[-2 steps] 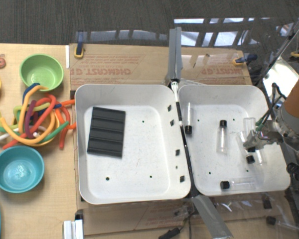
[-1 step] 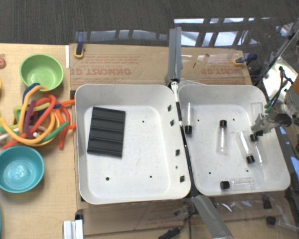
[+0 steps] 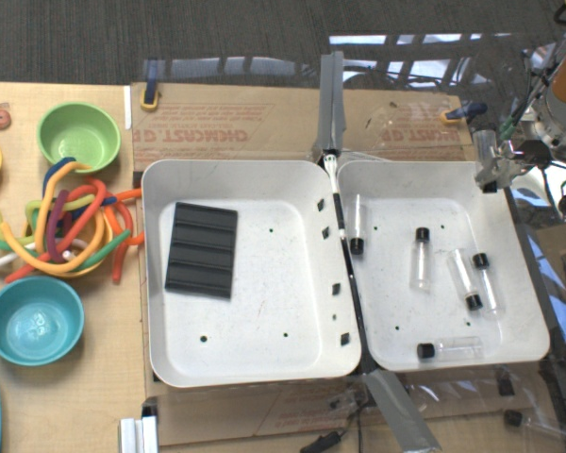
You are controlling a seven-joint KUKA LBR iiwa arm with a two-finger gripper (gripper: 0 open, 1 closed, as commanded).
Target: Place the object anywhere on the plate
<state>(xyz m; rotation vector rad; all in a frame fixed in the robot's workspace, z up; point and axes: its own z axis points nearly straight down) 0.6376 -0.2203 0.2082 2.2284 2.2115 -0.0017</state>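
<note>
- While poised at the far right rim of the right bin [image 3: 538, 291]: gripper [image 3: 491, 165], carrying nothing visible; wide or narrow cannot be told from this angle.
- Probably the object to move: any of five clear vials with black caps, all lying flat on the right bin's floor, well apart from the black ribbed plate [image 3: 201, 250] in the left bin [image 3: 264, 366].
- Left vial [image 3: 356, 223] close beside the dividing wall; middle vial [image 3: 421, 260] out in open floor; two angled vials [image 3: 474, 279] near each other, possibly touching; front vial [image 3: 450, 349] just short of the near rim.
- Likely handling: light, stiff, smooth and slippery, prone to roll, perhaps breakable if glass.
- Best hold: across the body near mid-length, jaws square to the long axis, gentle squeeze; capped end likely to pivot or squirt out.
- Easiest pick: middle vial, with bare floor on both sides.
- Harder picks: left vial and front vial, crowded by walls; angled pair, crowded by each other.
- Route: lift above the two rims at the centre divider, then over to the left bin.
- Landing: plate near the left wall, with open floor to its right; lay along the ribs to curb rolling.
</note>
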